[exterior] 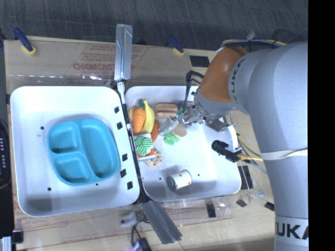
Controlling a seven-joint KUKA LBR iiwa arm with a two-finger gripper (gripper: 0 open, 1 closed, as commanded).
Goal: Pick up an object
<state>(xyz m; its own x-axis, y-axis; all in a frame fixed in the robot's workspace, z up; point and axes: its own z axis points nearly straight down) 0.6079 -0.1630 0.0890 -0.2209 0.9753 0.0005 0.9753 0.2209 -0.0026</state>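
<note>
White plastic, two shallow bins side by side on the bench. Left bin [26, 140]: you have a blue divided tray [82, 149] sitting near its centre, nothing else in it.

Right bin [209, 182]: the objects crowd the wall at its 9 o'clock side. A carrot [137, 119] and a banana [148, 116] lie touching each other; at their 3 o'clock is a hot-dog bun [166, 109]. A green-and-white striped piece [143, 145] sits at the carrot's 6 o'clock, and a small pale can [179, 180], on its side, lies apart toward the bin's 6 o'clock edge.

The gripper [177, 123] is low over the cluster, at the bun's 5 o'clock, with a green leafy piece [171, 138] just below it. You cannot tell from this slant whether it is released or clenched on anything.

Progress, as a judgement: nothing is visibly lifted. Every object looks to be resting on the bin floor, so the pick itself is not yet confirmed; grasp and lift remain.
</note>
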